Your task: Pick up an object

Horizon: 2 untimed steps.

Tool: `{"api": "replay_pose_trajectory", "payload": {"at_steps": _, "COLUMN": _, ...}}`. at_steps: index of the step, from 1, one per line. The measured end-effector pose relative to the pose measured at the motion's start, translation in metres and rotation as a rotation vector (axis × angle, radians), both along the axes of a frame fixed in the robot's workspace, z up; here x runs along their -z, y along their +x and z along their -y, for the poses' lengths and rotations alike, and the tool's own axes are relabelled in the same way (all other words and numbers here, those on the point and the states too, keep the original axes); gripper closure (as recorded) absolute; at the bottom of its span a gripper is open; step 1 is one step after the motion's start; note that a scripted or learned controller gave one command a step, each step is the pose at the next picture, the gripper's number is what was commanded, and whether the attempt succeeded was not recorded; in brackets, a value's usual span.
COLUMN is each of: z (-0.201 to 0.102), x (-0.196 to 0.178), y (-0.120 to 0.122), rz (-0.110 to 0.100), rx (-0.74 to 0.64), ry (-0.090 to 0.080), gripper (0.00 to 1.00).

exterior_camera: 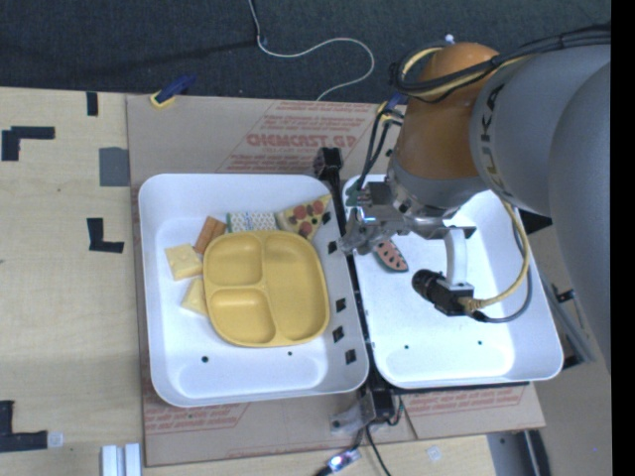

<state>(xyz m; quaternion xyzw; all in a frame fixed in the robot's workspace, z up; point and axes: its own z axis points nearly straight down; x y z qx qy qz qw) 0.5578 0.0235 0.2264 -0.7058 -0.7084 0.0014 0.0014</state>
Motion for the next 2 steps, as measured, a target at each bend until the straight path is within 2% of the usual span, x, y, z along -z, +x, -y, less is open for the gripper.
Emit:
{"api": "replay_pose_trajectory", "payload": {"at_steps": 1, "z": -0.006, "x": -0.007, "y": 0.003, "rz": 0.002, "rx": 0.002, "ry": 0.001, "gripper": 1.00}}
{"api": "replay_pose_trajectory", "payload": {"at_steps": 2, "z": -0.006, "x": 0.013, "y": -0.003, "rz": 0.000, "rx": 0.003, "ry": -0.002, "gripper": 1.00}}
